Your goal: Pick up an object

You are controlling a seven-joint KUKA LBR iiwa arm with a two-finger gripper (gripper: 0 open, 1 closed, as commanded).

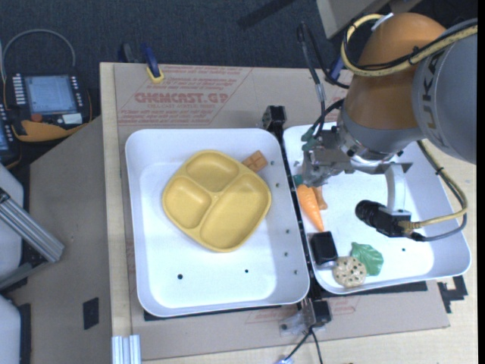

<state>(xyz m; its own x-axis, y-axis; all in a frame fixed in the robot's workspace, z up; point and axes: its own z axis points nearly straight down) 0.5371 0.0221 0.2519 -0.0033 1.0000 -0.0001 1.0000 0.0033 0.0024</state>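
Carrot (310, 205) in right bin (447, 241), gripper (309, 174) above

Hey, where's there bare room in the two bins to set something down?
Left bin: bare floor in front of the yellow divided plate, and a strip along its left wall. Right bin: an open patch at its far right. Crowded along its left side, where the carrot, black block, cookie and hand cluster.

Dark blue carpeted floor (189, 14) seen beyond a cardboard-covered tabletop (193, 93), a handheld control pendant (47, 101) laid at left — an aluminium rail (26, 222) angled below it
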